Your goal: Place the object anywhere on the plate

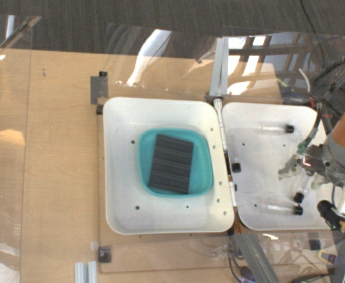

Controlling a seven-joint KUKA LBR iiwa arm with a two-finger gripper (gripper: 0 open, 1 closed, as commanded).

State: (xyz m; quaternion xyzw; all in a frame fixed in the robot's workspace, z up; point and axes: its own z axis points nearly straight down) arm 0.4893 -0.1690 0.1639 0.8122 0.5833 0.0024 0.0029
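The dark ribbed object lies flat on the teal plate in the left bin, plate rim showing all around it. The gripper sits over the right bin; whether it is spread cannot be told.

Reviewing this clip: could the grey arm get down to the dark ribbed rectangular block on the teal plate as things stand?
Probably yes: the dark ribbed rectangular block lies flat and uncovered on the teal plate, open from above; the gripper is over the right bin.
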